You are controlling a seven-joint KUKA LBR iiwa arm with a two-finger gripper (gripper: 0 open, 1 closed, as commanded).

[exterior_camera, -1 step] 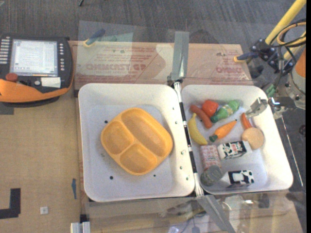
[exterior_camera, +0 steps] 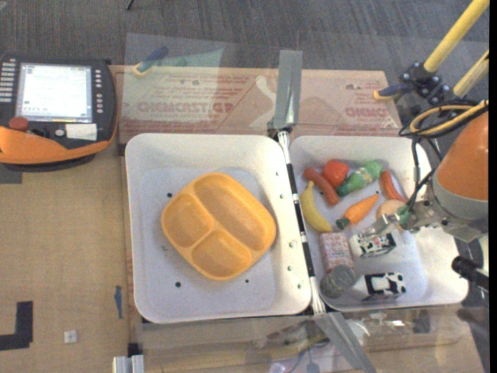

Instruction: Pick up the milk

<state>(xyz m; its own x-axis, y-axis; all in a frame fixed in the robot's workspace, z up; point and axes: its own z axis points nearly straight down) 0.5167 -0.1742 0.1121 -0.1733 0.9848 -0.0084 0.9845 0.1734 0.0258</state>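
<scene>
Gripper (exterior_camera: pixel 394 221), finger state can't tell, hovers just above-right of milk (exterior_camera: pixel 375 243) in right bin (exterior_camera: pixel 443 274). Second cow-print carton (exterior_camera: pixel 384 284) sits below milk. Advice: center over milk, descend straight, avoid carrot (exterior_camera: pixel 359 209) beside it.

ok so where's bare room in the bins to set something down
Left bin: bare white floor all around the yellow tray, widest at the corners. Right bin: crowded with toy food and the gripper; a free patch lies along its right wall.
</scene>
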